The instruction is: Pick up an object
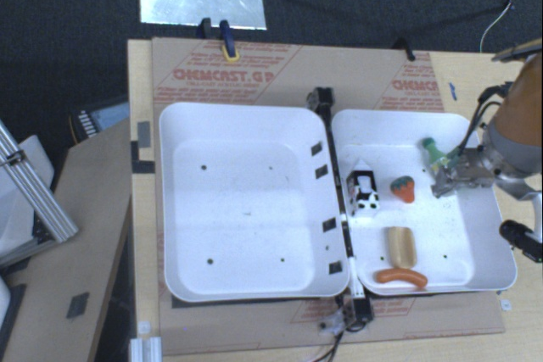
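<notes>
Over the right bin [475, 263], the hand [447, 180], grip state unclear, should settle squarely above the green toy [433, 150] before closing.

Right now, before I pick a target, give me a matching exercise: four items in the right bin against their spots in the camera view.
Things:
1. small black-and-white cow figure
2. orange strawberry-shaped toy with a green top
3. tan bread-roll-shaped toy
4. curved orange-red sausage-shaped toy

Places:
A. closest to the bin's near rim
B. by the divider between the bins
C. between the cow and the pincer
D. just above the sausage in the picture

Pairs: 1-B, 2-C, 3-D, 4-A
</notes>
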Robot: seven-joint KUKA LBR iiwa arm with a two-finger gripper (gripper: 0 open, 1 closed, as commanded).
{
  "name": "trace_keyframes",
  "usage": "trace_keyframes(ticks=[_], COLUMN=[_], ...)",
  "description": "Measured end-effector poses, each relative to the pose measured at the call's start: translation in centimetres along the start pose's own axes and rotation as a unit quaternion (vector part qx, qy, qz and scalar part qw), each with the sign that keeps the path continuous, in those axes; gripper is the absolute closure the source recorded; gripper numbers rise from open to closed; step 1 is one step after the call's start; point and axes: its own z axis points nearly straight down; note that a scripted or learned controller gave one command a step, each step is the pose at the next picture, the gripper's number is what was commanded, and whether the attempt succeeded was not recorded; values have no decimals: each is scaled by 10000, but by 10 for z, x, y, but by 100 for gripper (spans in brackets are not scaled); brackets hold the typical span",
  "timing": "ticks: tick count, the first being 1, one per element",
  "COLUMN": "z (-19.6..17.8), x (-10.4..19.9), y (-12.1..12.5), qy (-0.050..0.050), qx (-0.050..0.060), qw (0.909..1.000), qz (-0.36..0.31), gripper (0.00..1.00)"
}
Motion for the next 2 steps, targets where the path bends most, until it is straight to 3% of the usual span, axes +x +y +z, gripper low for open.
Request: trace_keyframes(ticks=[1,2], z=[-105,-160], x=[72,138], y=[-5,-3], qy=[13,17], qx=[-51,-25], qw=[10000,10000], qz=[-47,-48], gripper=[100,100])
